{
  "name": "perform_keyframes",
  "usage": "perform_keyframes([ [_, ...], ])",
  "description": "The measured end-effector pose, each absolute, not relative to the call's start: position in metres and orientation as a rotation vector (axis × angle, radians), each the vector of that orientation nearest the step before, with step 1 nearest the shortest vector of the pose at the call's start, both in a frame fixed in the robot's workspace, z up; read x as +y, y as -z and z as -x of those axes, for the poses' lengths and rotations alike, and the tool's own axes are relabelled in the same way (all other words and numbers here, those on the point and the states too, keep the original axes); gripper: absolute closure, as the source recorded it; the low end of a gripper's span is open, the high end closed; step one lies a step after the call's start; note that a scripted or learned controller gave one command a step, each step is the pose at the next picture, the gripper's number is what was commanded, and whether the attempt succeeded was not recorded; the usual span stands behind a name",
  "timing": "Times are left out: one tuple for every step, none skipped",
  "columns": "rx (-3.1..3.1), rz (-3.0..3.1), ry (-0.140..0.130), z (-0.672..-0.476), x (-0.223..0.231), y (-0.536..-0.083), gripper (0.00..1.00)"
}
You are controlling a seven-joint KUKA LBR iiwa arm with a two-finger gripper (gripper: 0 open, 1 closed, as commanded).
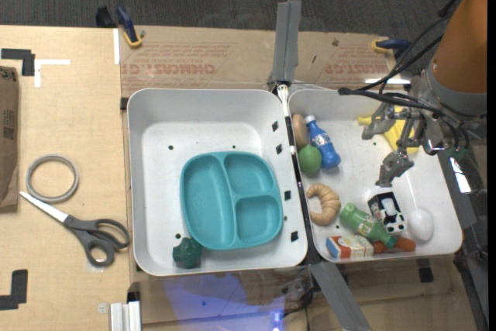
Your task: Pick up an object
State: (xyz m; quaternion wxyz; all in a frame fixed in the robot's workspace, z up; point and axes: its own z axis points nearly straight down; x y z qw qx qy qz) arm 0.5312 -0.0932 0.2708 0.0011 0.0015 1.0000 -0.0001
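I see two white bins (143,167); in the left one a teal divided plate (231,199) and a dark green lump (186,253); in the right one a blue bottle (323,145) with a red cap, a green ball (310,159), a tan ring-shaped toy (323,203), a green bottle (361,219), a white egg (421,225), and a black-and-white patterned piece (387,212); grey-handled scissors (85,229) lie on the pale wood bench (62,112); the arm's band (465,43) is orange.

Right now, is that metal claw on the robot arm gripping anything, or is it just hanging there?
Gripper: jaws open, holding nothing, poised above the right-hand shallow white bin.
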Motion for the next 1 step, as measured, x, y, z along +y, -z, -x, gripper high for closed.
perform_keyframes([
  [3.140,-0.090,0.000,-0.5647,-0.0953,-0.1516,0.00],
])
